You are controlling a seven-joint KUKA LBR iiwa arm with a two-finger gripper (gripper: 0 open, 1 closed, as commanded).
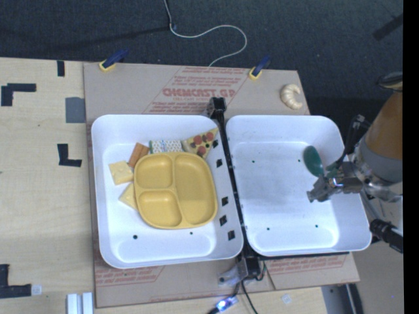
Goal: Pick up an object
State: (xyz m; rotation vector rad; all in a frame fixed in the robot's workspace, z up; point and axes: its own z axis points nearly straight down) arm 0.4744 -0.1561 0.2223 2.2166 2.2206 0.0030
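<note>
Near right bin [262, 241] right wall: small teal-green oval object [313, 160], smooth; gripper [325, 190] just beside, grip state unclear.

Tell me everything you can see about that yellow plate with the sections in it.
The yellow plate is a rounded-square tray, plastic by its look, divided by raised ridges into three compartments: two above, one larger below. It lies flat and right way up in the left bin, near its middle. Its wells look bare. Flat pieces poke out from under or beside its upper and left edges: tan squares, an orange-brown strip, a patterned piece. Whether it rests on them I cannot tell.
</note>
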